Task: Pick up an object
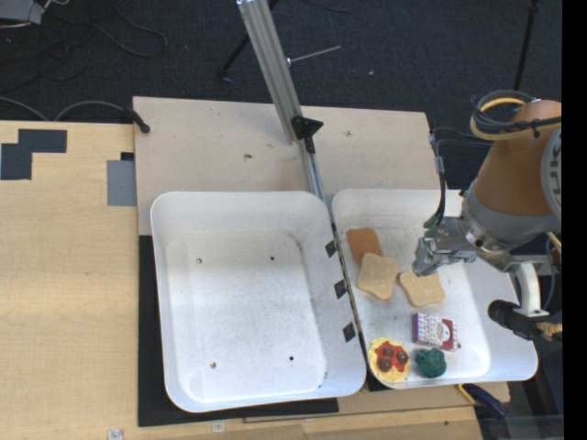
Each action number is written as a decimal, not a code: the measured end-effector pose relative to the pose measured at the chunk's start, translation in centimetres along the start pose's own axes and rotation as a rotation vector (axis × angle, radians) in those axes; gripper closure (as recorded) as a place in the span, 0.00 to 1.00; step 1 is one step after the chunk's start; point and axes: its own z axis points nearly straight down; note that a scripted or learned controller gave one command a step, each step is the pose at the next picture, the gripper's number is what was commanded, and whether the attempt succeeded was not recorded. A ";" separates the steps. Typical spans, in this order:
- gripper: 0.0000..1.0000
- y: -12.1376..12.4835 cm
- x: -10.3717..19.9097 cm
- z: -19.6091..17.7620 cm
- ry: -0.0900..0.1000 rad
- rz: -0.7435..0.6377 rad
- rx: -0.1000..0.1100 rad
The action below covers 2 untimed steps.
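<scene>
The right bin [495, 360] holds several small items. An orange-brown block [363, 242] lies near its left wall, with a pale bread-like piece [377, 276] just below it. A second tan piece [422, 290] sits to the right. My gripper [425, 262] hangs directly above that tan piece's upper edge, at the end of the grey and orange arm [514, 186]. Nearer the front lie a purple and white packet [433, 329], a green lump [429, 362] and a yellow disc with red spots [389, 358].
The left bin [174, 246] stands beside the right one, with black clips along the shared wall [337, 287]. A slanted metal rail [275, 71] rises behind the bins. Wooden bench surface extends to the left.
</scene>
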 end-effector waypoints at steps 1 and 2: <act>1.00 0.1 -0.1 -3.5 0.000 -0.001 0.000; 1.00 2.6 4.7 -4.2 0.002 -0.005 0.002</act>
